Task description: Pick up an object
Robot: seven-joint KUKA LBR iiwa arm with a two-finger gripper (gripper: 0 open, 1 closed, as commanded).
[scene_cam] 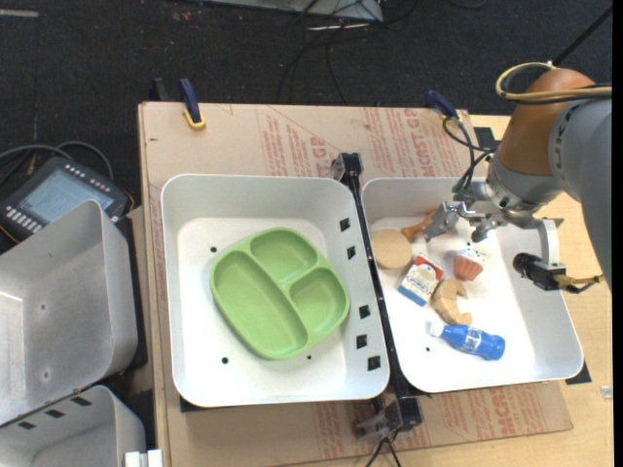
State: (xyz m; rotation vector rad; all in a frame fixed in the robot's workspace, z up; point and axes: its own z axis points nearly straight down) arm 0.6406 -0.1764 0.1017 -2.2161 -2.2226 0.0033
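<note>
Two bins (185, 261); one green plate (279, 292)

Lighting: even, bright, diffuse, from overhead. Two shallow white plastic bins (185, 261) close to overexposed, with little surface detail. Shadows: soft and short, falling just beside the green three-compartment plastic plate (279, 292) and under the small items in the right-hand bin. Glare: mild sheen on the orange band of the grey arm (537, 125). Dark floor (78, 56) underexposed, cables faint. Focus: moderately sharp at centre; slight softness and grain throughout. Edge distortion: none evident.
</note>
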